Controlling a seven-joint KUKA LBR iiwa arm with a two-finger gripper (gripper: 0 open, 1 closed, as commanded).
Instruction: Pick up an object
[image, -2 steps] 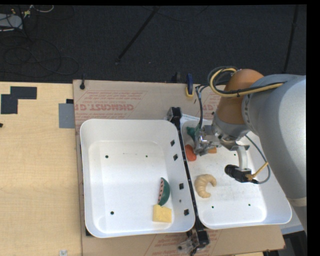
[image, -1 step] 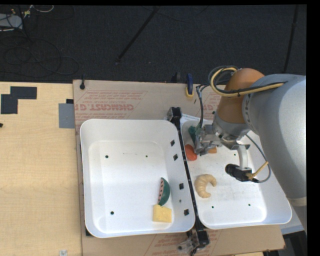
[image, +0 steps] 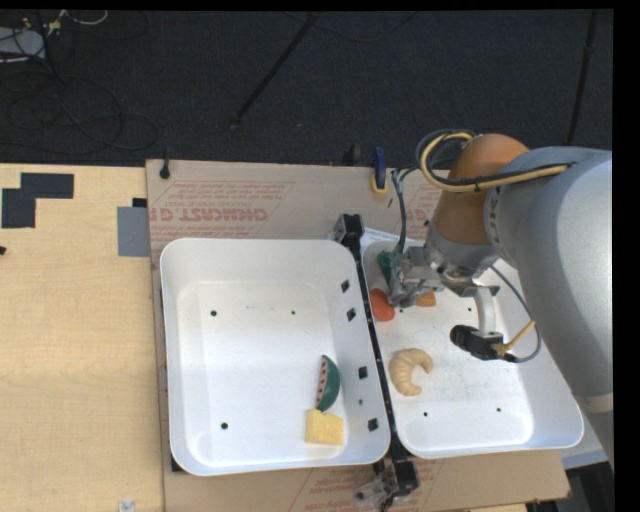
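My gripper (image: 403, 291) reaches down into the back left part of the right bin (image: 520, 425). It hangs right beside a small red-orange object (image: 381, 305) near the divider, and an orange piece (image: 427, 298) lies just to its right. A beige croissant (image: 410, 369) sits in the middle of the right bin, in front of the gripper. In the left bin (image: 200, 320) lie a watermelon slice (image: 327, 382) and a yellow cheese wedge (image: 324, 428), near its front right corner.
The grey arm with its orange band (image: 480, 185) covers the right bin's back right part. A black cable end (image: 475, 341) hangs over that bin to the right of the croissant. Black clips (image: 350, 228) hold the bins together along the divider.
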